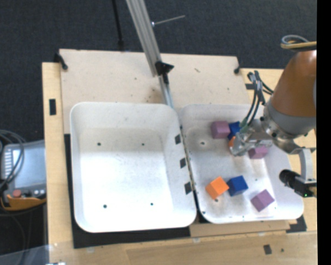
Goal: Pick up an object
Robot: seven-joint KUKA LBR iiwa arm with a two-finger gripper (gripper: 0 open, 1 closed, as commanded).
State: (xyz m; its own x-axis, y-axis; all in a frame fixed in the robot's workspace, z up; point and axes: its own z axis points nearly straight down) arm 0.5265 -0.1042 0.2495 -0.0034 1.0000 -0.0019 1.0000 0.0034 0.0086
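A: Where is the robot's hand?

B: The gripper [241,147] is low in the right bin [198,120], near the middle of it. The big arm [295,95] comes in from 3 o'clock.

A: Is the hand open or closed?

B: I cannot tell. It is too small and blurry.

A: What blocks are close to it?

B: A purple block [220,129] sits at 10 o'clock from the hand. A blue block [234,128] is just beside that one. Another purple block [259,152] is at 4 o'clock, right next to the hand. A bit of orange [231,142] peeks out at the hand too.

A: And lower down?

B: Toward 6 o'clock there is an orange block [216,187] touching a blue block [238,185]. A purple block [262,200] lies near them, at 5 o'clock.

A: And the left bin [80,120]?

B: It is white, with little dark dots.
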